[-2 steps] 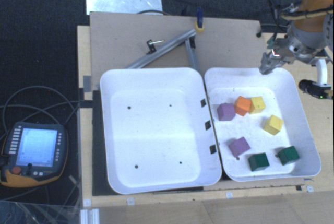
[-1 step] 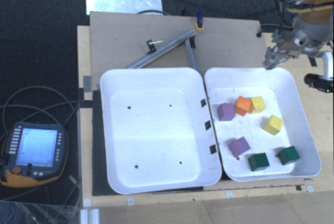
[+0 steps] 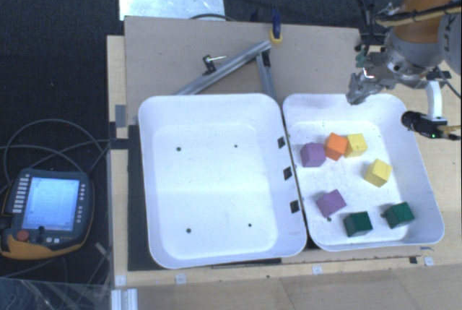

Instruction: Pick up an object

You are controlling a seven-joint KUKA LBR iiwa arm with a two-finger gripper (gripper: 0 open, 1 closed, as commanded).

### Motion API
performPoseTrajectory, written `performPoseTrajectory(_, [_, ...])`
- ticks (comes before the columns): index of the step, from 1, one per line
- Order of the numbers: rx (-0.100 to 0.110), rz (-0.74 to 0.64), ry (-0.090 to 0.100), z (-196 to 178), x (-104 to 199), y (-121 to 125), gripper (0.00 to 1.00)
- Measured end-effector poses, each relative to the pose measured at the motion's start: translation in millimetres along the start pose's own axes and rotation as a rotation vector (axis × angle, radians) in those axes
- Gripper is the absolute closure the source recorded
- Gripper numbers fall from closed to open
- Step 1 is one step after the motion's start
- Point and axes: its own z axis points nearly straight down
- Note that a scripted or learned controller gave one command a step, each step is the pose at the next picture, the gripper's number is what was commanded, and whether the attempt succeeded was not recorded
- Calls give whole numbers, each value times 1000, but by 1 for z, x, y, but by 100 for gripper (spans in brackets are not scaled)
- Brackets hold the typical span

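Note:
The right bin [image 3: 411, 129] holds several small blocks. An orange block [image 3: 336, 146] touches a yellow block [image 3: 355, 144], with a purple block [image 3: 312, 155] just left of them. A second yellow block [image 3: 377, 172] lies to the right. Nearer the front sit another purple block [image 3: 331, 202] and two dark green blocks [image 3: 357, 223] [image 3: 398, 214]. My gripper [image 3: 359, 92] hangs over the far edge of the right bin, above and behind the orange and yellow blocks, with nothing visibly in it.
The left bin [image 3: 151, 157] sits beside the right one. A metal bar [image 3: 224, 69] lies on the bench behind the bins. A teach pendant [image 3: 45, 211] with cables rests on the floor at the left.

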Motion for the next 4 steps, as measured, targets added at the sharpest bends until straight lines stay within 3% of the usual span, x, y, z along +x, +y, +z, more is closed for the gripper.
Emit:
performPoseTrajectory(3, [1, -2, 2, -1, 158, -52, 100])
performPoseTrajectory(4, [3, -2, 1, -2, 203, -87, 100])
